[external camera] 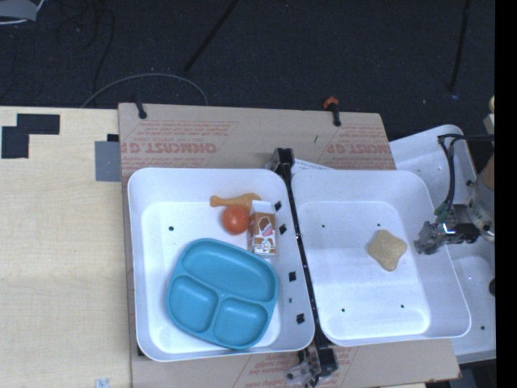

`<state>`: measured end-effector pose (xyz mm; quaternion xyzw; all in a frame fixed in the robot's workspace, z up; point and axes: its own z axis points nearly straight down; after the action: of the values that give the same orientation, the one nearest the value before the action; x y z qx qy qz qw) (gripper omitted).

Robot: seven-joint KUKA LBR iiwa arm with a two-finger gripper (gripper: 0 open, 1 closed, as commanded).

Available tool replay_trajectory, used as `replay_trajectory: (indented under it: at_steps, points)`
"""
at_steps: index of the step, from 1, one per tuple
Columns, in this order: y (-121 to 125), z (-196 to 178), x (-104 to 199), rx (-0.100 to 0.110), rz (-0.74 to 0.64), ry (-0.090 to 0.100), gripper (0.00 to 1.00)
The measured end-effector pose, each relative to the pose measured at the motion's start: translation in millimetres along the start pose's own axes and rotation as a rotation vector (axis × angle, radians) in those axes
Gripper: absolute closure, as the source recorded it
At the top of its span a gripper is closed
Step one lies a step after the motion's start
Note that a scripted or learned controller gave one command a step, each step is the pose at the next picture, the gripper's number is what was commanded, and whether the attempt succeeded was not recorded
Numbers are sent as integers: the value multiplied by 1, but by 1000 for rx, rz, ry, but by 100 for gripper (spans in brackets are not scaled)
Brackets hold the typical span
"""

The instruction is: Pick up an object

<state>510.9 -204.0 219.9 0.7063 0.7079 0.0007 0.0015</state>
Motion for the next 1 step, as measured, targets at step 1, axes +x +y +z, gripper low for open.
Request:
replay_trajectory:
  at_steps: [1]
  points:
    - [0,-1,0,5,0,2,100]
